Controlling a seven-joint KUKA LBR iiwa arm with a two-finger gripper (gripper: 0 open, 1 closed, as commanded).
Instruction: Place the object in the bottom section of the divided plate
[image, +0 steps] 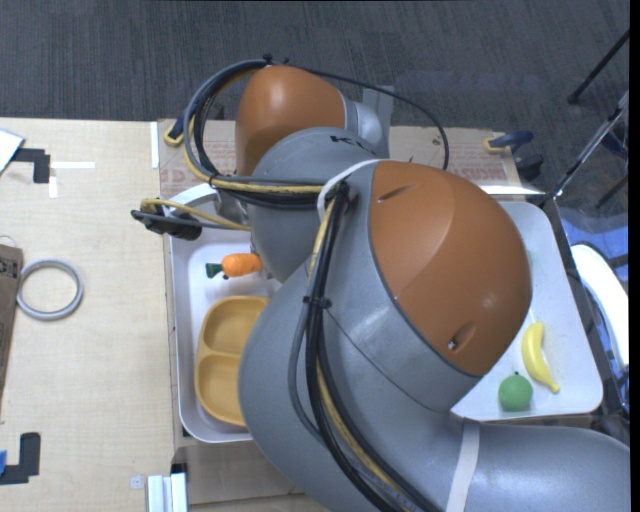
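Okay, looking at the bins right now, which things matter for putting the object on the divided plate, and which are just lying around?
For the job:
divided plate
toy carrot, probably the object

Lying about:
banana
green ball
tape roll

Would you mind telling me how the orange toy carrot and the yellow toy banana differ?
The orange toy carrot lies in the left bin, just above the tan divided plate; the yellow toy banana lies in the right bin beside a green ball-shaped toy. The carrot lies crosswise, the banana lengthwise and curved. Both are toy foods.

The arm (400, 330) hides much of the divided plate (225, 360) and both bins' middles
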